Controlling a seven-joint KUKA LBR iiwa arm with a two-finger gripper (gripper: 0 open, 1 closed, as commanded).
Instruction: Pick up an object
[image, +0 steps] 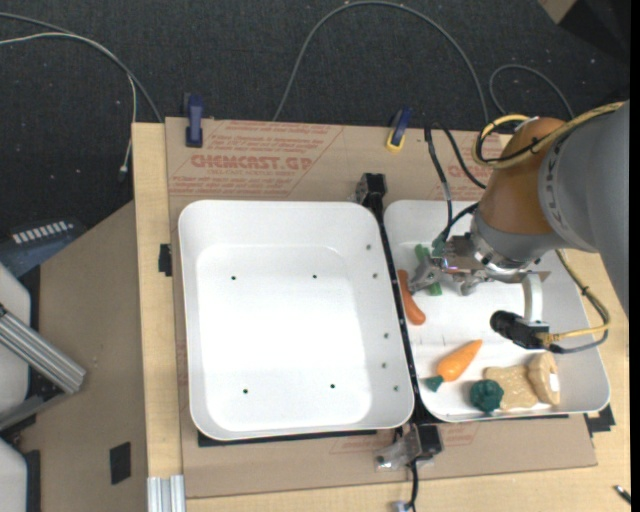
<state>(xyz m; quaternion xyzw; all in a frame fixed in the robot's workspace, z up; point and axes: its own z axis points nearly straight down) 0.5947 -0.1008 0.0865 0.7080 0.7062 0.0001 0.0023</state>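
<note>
Two white bins sit side by side on the bench, and all the action is in the right bin (590, 330), where the arm (560, 190) reaches in from the right and bends down over the far half of the tray. The gripper (440, 270) hangs low near the bin's left wall, wrist pointed down and a little leftward, and whether it is open or closed I cannot tell from this angle, with nothing plainly caught in it. Just beside it, toward the near-left, lies a slim orange stick (410, 300) along the dividing wall, its long axis running roughly far to near, tilting slightly rightward at the near end. That looks the closest candidate, so a short shift toward the wall and a drop would line things up, with the jaws best set across the stick's narrow width. Further toward the near edge rests a toy carrot (458, 360), lying on a diagonal with its green top at the near-left. Nearer still sit a dark green lump (488, 394) and a tan piece (518, 388), touching or nearly so, with a pale block (545, 378) at their right. The left bin (200, 330) waits alongside.
</note>
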